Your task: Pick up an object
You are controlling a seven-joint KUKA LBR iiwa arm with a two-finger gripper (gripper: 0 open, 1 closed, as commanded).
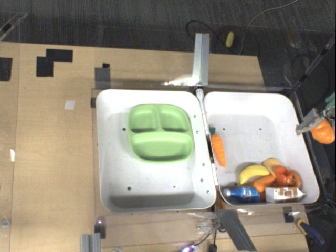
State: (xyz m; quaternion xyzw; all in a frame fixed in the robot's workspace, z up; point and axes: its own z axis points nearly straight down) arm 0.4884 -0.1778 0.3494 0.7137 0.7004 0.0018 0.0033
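Note:
In the right bin (262, 114) an orange carrot (218, 150) lies against the left wall. A pile fills the front right corner: a yellow banana (252, 173), a blue bottle (242, 194) on its side, a white carton (283, 194), and red and orange pieces (286, 176). My arm's orange band (323, 132) shows at the right edge of the view. The grey gripper (306, 124) hangs over the bin's right rim, apart from the pile and with nothing seen in it.
The left bin (113, 182) holds a green divided plate (159, 132). A metal post (201, 56) stands behind the wall between the bins. Wooden bench top extends to the left, and cables lie on the dark floor behind.

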